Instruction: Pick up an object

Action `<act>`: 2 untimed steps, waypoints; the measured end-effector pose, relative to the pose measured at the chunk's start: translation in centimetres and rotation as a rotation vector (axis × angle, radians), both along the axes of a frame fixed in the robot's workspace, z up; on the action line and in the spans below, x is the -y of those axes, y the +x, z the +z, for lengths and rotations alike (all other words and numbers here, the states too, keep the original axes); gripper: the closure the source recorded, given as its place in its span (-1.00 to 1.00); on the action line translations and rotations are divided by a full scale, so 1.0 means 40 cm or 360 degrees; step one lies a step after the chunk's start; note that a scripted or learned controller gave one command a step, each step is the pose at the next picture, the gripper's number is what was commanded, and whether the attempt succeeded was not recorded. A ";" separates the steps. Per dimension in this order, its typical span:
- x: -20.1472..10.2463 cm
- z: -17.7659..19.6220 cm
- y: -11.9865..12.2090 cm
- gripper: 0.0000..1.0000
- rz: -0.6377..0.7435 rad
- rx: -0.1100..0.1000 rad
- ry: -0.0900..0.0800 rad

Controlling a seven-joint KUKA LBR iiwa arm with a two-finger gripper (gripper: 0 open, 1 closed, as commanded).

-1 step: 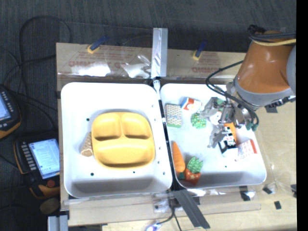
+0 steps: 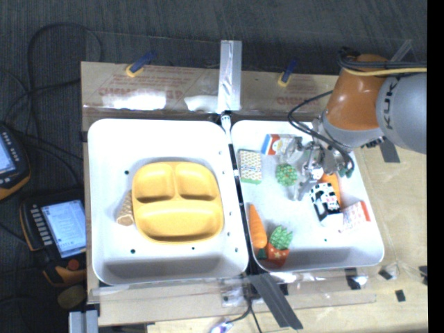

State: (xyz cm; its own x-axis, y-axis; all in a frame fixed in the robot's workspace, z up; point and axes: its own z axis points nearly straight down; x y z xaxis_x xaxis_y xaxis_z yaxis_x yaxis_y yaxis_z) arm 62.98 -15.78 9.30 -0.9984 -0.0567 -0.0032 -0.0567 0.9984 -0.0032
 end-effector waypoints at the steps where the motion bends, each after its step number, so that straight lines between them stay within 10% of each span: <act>1: 0.004 -0.007 -0.103 -1.00 -0.0392 0.0018 0.0004; 2: 0.099 -0.005 -0.283 -1.00 -0.0218 0.0017 -0.0001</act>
State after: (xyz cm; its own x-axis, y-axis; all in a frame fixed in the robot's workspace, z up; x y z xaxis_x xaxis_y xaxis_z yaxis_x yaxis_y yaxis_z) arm 51.67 -19.74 9.09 -0.9967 0.0802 -0.0138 0.0803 0.9968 -0.0037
